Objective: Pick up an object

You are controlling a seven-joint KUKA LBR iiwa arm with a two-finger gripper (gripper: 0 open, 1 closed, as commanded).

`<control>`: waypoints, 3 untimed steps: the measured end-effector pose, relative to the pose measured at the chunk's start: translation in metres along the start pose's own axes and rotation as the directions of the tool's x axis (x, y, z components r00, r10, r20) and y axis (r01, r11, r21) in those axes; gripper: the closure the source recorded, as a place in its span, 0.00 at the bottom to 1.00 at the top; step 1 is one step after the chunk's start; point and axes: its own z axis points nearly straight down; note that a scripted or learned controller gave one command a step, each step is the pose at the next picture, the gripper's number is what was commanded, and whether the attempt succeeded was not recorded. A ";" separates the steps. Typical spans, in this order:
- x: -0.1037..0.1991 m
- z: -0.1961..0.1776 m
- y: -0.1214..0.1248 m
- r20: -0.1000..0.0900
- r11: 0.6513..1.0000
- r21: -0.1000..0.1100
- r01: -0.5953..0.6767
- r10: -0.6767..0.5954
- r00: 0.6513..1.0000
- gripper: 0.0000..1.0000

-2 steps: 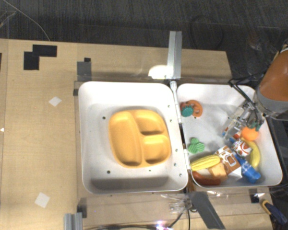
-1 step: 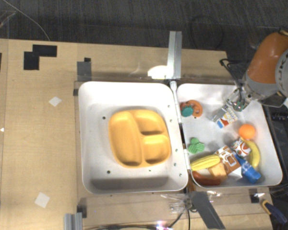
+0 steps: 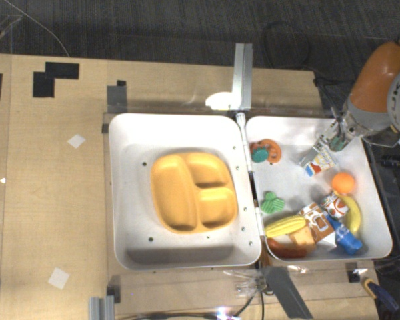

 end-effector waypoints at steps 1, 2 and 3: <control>-0.003 -0.015 0.004 0.019 1.000 -0.009 0.006 -0.006 1.000 1.00; 0.075 -0.002 0.037 0.015 0.996 -0.009 -0.087 0.087 0.996 1.00; 0.074 0.000 0.034 0.015 0.996 -0.005 -0.090 0.090 0.996 0.00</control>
